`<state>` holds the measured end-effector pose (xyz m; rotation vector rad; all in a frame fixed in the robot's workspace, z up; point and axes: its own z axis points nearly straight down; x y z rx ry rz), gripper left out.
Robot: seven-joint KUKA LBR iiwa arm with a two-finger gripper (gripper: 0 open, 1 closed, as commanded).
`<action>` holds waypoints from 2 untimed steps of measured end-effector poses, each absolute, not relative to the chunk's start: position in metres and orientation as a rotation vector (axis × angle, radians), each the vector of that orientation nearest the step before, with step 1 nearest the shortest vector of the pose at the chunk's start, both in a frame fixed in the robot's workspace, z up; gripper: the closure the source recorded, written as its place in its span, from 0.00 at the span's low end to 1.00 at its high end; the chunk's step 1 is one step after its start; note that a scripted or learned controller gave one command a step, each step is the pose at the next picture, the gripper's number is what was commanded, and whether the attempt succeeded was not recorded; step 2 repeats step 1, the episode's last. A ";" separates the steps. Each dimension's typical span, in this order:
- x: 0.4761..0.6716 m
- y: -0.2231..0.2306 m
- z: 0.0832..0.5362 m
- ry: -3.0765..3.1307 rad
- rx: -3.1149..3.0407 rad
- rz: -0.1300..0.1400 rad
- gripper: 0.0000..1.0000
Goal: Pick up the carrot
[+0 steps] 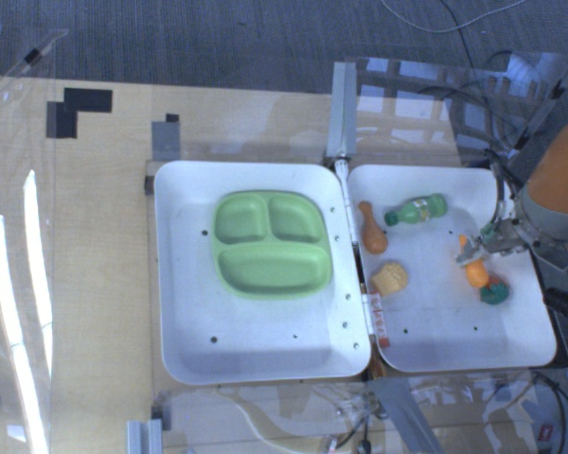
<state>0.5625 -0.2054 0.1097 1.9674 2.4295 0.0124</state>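
Small orange carrot with green top point(480, 277): lies in the right-hand shallow white bin point(435, 334), touching the metal two-finger gripper point(481, 245), just below it. Gripper state: cannot tell.

light: bright, even | glare: streaks on clear panel point(19, 253) at left | shadows: soft | focus: slightly soft

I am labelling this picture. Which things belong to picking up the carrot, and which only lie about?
For the job:
carrot
gripper
right bin

Just lying about:
green bottle
chicken drumstick
yellowish food piece
green divided plate
left bin
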 end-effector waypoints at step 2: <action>0.530 -0.179 0.204 2.695 1.596 0.004 1.00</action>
